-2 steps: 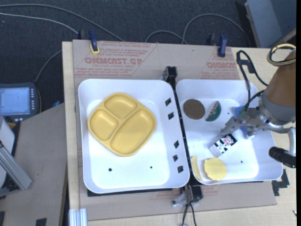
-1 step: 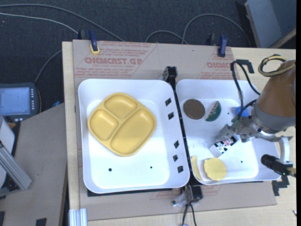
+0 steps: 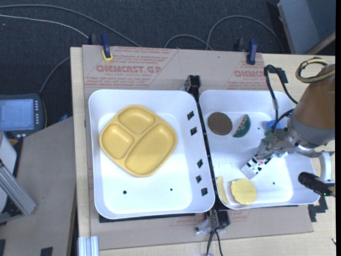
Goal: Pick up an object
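hand (image 3: 265, 154) low in right bin (image 3: 277, 193), on a small white block (image 3: 252, 167); i can't tell if it grips. brown disc (image 3: 219, 122) and melon slice (image 3: 242, 126) up-left of hand, yellow round (image 3: 243, 191) just below. yellow tray (image 3: 138, 140) far left in left bin (image 3: 144, 196).

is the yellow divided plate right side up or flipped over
Right side up: the yellow divided plate lies flat in the left bin with its three compartments facing the camera.
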`<state>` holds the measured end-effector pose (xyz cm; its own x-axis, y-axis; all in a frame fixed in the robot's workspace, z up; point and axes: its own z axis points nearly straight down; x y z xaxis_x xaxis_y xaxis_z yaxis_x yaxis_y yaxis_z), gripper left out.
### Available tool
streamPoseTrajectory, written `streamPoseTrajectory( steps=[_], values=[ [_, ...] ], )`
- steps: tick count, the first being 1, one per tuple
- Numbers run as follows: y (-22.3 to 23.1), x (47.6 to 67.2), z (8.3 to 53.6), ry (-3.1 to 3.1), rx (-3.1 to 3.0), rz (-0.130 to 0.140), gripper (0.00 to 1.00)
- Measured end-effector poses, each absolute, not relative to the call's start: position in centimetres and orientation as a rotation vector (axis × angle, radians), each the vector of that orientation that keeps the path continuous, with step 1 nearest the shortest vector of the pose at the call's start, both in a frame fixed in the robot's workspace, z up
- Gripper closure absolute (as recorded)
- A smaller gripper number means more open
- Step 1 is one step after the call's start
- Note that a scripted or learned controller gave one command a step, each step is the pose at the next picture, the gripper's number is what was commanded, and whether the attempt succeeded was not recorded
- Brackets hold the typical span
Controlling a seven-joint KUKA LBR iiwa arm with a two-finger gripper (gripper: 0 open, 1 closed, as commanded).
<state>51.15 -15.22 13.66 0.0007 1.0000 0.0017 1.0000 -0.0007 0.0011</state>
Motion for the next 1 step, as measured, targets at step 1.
streamPoseTrajectory(
  steps=[1],
  values=[
    [-14.99,51.47,20.05,-2.228,-2.224,-0.006,1.0]
  ],
)
